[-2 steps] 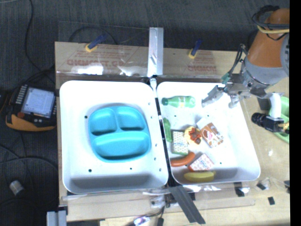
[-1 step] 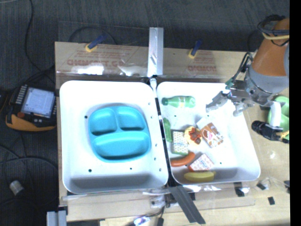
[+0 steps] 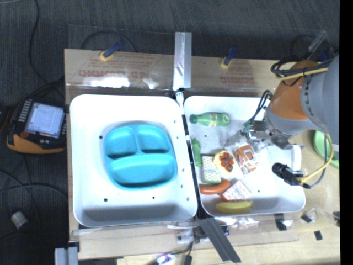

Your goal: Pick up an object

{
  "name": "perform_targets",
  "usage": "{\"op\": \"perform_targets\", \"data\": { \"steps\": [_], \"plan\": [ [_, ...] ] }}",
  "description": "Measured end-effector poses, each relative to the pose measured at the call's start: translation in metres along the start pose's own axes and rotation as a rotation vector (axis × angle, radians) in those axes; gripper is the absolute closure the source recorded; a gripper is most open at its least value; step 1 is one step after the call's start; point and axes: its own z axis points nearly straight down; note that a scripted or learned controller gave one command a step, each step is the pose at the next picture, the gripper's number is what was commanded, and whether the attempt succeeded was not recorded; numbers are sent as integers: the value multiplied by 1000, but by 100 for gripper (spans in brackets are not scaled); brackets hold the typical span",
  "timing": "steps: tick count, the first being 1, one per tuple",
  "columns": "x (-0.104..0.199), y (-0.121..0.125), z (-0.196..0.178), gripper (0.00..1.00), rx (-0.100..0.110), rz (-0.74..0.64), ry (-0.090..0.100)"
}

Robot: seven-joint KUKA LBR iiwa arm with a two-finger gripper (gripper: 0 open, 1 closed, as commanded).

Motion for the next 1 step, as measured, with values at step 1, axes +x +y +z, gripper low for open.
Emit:
{"op": "perform_targets", "data": {
  "steps": [1],
  "plan": [
    [32,-63,-6,0,11,-201,5]
  ]
}}
